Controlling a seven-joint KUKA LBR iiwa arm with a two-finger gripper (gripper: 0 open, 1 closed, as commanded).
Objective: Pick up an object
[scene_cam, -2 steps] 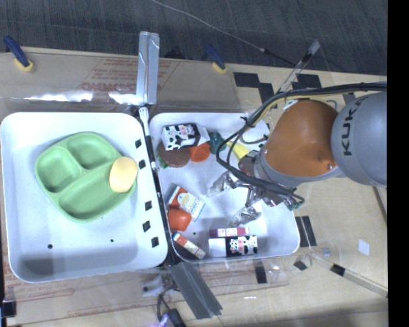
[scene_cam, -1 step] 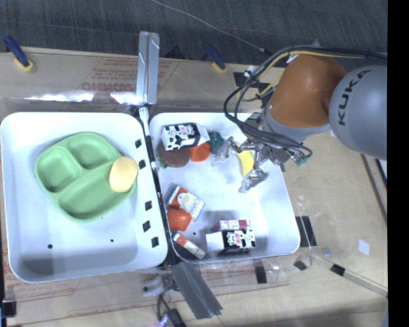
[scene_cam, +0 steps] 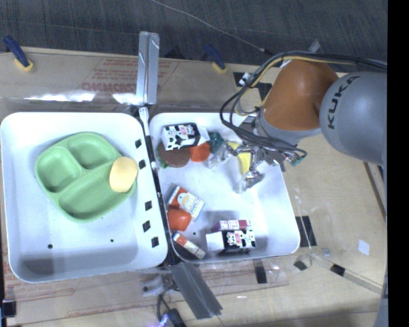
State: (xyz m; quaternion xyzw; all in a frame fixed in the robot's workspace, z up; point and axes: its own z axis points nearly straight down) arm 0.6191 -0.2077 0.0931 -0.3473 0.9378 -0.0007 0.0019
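My gripper [scene_cam: 249,177] hangs low over the upper right part of the right bin [scene_cam: 281,203], under the orange wrist band. A small yellow item [scene_cam: 244,160] lies right beside the gripper, and I cannot tell whether the two touch. To its left lie a red piece [scene_cam: 200,152], a brown round piece [scene_cam: 176,158] and a cow-patterned carton [scene_cam: 179,135]. Lower in the bin are a printed snack packet [scene_cam: 188,201], a red tomato-like toy [scene_cam: 178,219] and a second cow-patterned box [scene_cam: 236,238].
The left bin [scene_cam: 27,244] holds a green divided plate [scene_cam: 78,179] with a yellow lemon-like toy [scene_cam: 123,174] on its right edge. A small carton [scene_cam: 189,245] lies against the right bin's front wall. Cables loop around the wrist above the bin.
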